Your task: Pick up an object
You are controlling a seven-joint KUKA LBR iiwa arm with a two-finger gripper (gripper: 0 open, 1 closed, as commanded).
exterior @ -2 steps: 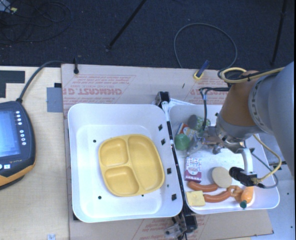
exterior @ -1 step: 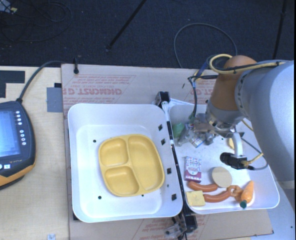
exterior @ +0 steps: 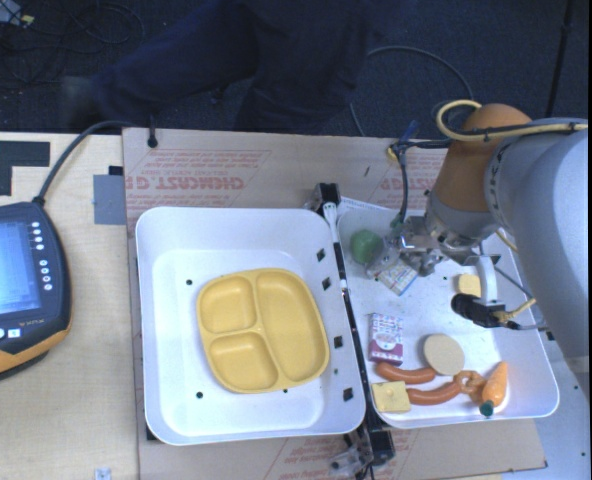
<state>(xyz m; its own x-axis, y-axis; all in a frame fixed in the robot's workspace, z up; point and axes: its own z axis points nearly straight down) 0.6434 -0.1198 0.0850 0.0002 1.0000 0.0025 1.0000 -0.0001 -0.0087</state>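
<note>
You've got the end effector (exterior: 413, 256) low over the back of the right bin (exterior: 426, 308), w/ the arm (exterior: 541, 198) coming in from the right: smooth grey shell, glossy orange band above the wrist. You can't tell how far open the end effector is, or whether it has hold of anything.

Pickable stuff is all in that right bin:
- A round matte green ball (exterior: 366, 245) sits just left of the end effector.
- A small flat packet (exterior: 398, 279) w/ a shiny face lies tilted right below it; contact unclear.
- A small yellow block (exterior: 468, 284) is near the right wall.
- A pink-and-white printed carton (exterior: 385, 337) is mid-bin.
- A round tan disc (exterior: 443, 353) sits to the carton's right.
- Two smooth curved sausages (exterior: 406, 373) lie along the front.
- A pale yellow cheese wedge (exterior: 391, 398) is at the front left.
- An orange carrot (exterior: 494, 386) w/ a green tip is at the front right.

The left bin (exterior: 166, 268) is shallow white plastic w/ rounded corners and holds a yellow three-section tray (exterior: 264, 328).

Both bins sit on a brown cardboard sheet (exterior: 236, 173) w/ red print, on a pale worktop (exterior: 36, 408). A grey pendant (exterior: 11, 283) w/ a lit screen lies at far left. The background is dark w/ loose cables.
</note>
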